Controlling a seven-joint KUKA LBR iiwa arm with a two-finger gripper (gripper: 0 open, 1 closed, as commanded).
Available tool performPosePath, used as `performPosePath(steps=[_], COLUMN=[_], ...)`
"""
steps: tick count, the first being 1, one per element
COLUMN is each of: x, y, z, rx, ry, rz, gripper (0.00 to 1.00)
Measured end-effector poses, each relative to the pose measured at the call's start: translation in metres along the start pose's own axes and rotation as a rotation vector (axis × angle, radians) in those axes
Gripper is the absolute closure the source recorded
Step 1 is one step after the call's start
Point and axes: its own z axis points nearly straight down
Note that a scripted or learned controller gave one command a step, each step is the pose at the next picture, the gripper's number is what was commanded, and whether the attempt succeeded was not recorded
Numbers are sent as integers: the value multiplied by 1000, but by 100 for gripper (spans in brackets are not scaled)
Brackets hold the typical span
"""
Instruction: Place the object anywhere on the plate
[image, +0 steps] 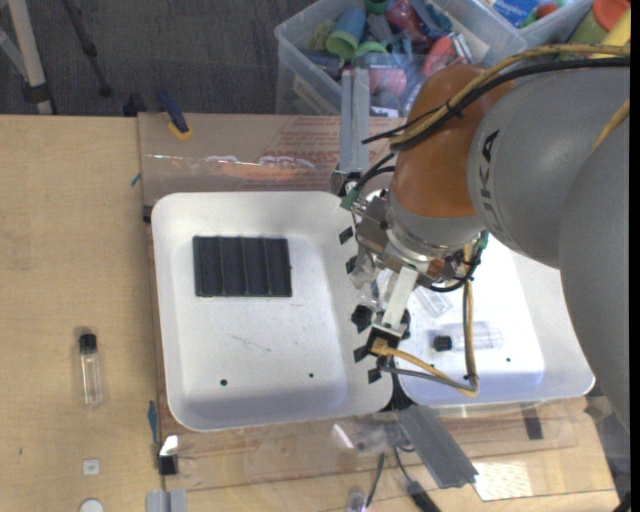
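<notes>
Claw (385, 335) hangs over the right bin (520, 370); its opening can't be told.

We see a pale wooden bench (60, 250) under even light, with a clear tub of colourful toys (400, 40) behind.

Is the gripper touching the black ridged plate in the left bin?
Apart. The camera view shows bare white bin floor between the black ridged plate and the gripper, which is over the bins' shared edge.
</notes>
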Motion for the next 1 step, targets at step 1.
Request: performPosePath(steps=[1], x=[25], y=[-87], z=[84], rx=[0], ry=[0], rz=[-132], gripper=[100])
